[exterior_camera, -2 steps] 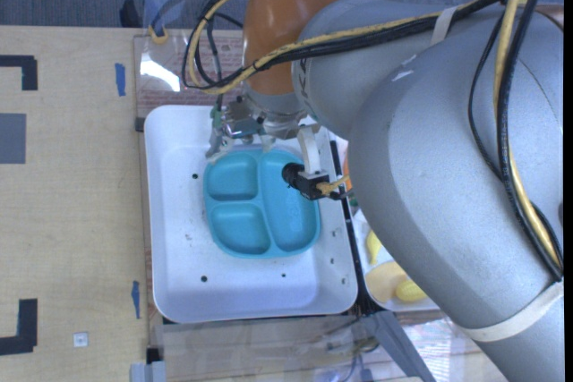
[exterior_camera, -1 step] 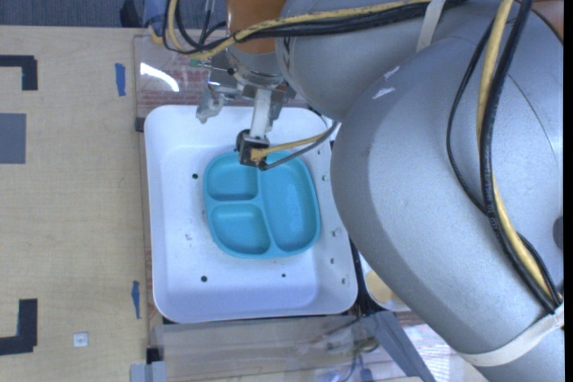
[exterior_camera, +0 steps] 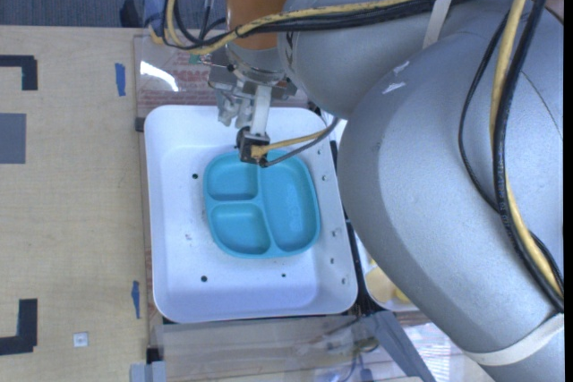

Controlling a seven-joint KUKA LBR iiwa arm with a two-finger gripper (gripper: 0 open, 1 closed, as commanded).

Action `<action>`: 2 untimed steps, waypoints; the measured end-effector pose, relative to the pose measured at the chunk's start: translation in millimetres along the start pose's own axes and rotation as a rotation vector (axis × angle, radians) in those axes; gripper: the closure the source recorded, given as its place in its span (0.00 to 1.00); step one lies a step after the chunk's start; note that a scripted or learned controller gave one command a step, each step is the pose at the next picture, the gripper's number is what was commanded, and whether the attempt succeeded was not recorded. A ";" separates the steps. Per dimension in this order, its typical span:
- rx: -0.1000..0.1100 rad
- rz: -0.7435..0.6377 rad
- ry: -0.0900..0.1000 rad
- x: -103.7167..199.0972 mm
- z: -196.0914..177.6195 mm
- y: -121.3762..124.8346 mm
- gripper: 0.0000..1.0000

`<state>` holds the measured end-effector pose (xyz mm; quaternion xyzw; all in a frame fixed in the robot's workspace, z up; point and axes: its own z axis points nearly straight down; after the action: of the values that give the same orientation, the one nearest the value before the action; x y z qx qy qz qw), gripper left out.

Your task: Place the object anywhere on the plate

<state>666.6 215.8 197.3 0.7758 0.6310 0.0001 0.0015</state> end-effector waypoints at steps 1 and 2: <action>-0.009 -0.191 0.005 9.2 -138.8 -0.3 1.00; -0.003 0.130 0.002 -89.6 -240.1 20.2 1.00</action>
<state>667.7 124.4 437.5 0.8150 0.5795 0.0019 0.0021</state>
